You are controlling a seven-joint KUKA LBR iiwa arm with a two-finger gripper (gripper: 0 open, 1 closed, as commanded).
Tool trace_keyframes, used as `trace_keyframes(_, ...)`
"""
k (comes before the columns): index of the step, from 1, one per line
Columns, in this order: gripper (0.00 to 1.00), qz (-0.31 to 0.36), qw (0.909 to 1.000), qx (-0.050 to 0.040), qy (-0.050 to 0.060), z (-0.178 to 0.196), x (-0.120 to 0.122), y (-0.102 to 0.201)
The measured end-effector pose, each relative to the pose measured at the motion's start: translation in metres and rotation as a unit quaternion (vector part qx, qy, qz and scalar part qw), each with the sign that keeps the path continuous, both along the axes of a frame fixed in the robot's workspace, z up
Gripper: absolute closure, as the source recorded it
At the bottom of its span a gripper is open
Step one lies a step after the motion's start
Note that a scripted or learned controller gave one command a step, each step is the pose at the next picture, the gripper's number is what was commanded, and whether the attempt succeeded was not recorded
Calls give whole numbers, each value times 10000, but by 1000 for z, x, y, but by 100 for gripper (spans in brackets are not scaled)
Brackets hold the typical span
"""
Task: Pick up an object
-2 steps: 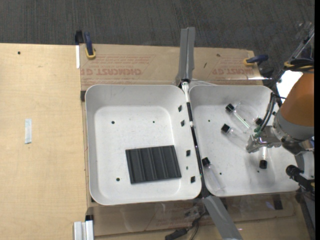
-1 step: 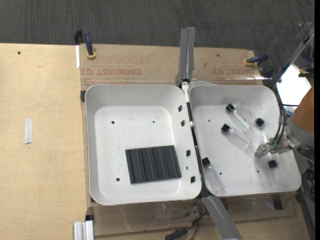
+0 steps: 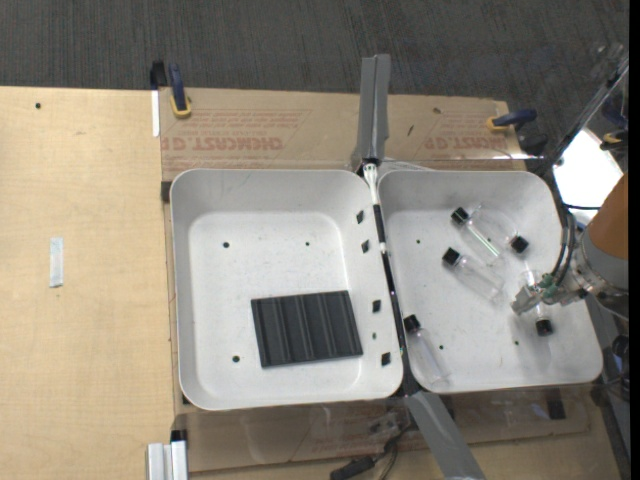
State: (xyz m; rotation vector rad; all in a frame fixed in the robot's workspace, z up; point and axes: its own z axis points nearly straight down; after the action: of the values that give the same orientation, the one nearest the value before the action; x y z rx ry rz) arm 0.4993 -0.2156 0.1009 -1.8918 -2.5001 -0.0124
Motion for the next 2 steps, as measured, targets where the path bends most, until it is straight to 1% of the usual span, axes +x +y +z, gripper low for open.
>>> trace_keyframes(1, 100, 349, 9994, -50, -8, 25, 2, -6)
trace_keyframes(2, 0, 349, 9994, -51, -8, 25, 2, -7)
